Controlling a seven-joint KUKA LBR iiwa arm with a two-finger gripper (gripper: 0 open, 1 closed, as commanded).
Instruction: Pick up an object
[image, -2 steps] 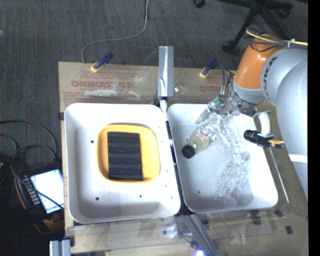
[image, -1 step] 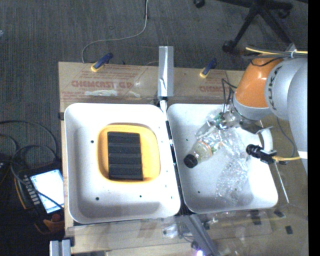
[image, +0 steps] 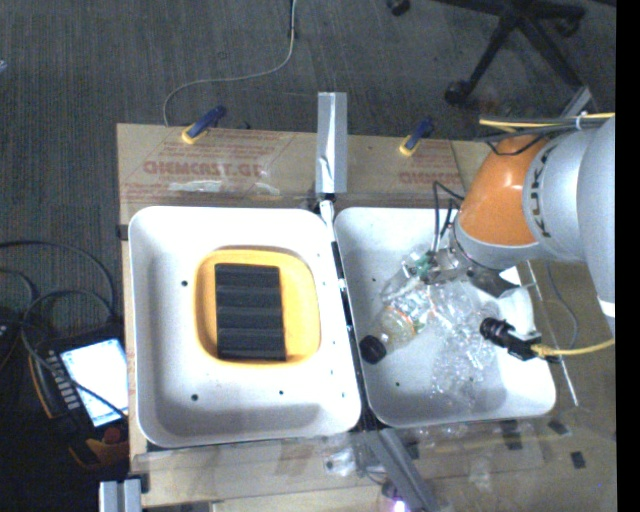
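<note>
Reaching into right bin (image: 520, 400), gripper (image: 432, 268) sits over clear bottle (image: 405, 318) lying mid-bin; finger state cannot be told, no lift evident, so pick not yet done.

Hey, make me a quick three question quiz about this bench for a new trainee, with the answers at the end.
1. True or false: the yellow tray lies in the right bin.
2. Which bin is the arm over? A left, B right.
3. Fill in: the clear plastic bottle has a ___ cap.

Key: 1 false, it lies in the left bin. 2 B. 3 black.
</note>
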